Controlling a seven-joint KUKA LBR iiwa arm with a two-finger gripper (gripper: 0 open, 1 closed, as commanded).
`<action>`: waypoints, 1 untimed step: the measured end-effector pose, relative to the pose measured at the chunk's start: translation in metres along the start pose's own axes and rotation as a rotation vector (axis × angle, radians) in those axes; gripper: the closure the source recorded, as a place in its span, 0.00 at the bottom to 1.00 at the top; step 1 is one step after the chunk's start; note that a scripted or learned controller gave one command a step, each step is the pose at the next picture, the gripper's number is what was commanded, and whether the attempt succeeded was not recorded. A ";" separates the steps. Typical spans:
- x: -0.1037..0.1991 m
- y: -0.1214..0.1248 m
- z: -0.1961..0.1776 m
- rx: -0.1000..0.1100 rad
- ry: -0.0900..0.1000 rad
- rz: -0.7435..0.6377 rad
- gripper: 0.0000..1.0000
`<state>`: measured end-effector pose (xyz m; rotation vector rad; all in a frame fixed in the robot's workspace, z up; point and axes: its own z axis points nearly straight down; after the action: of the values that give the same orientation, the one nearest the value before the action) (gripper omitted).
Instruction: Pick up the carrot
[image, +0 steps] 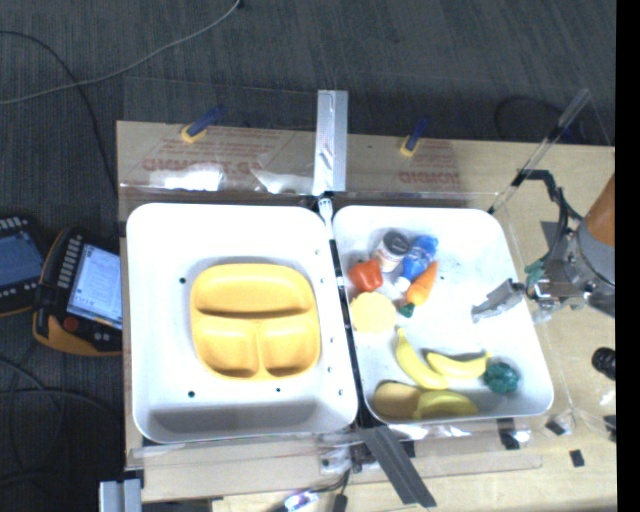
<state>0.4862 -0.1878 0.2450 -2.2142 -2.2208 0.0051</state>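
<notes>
The carrot (422, 284) is orange with a green stub at its lower left end. It lies tilted in the upper middle of the right bin (505, 240), between a small bottle (408, 256) and a pale yellow round piece (372, 313). My gripper (488, 304) hangs over the right side of that bin, to the right of the carrot and apart from it, with bare white floor between them. Nothing shows in its grasp.
A red-orange pepper (364, 275) lies left of the carrot. Bananas (436, 364), a green broccoli (502, 376), a brownish piece (395, 398) and a yellow fruit (446, 404) crowd the bin's front. The left bin (160, 240) holds a yellow divided plate (255, 318).
</notes>
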 end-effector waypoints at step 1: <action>0.061 0.070 0.047 0.000 -0.001 -0.106 0.00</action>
<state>0.5557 -0.1266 0.1978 -2.0939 -2.3356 0.0055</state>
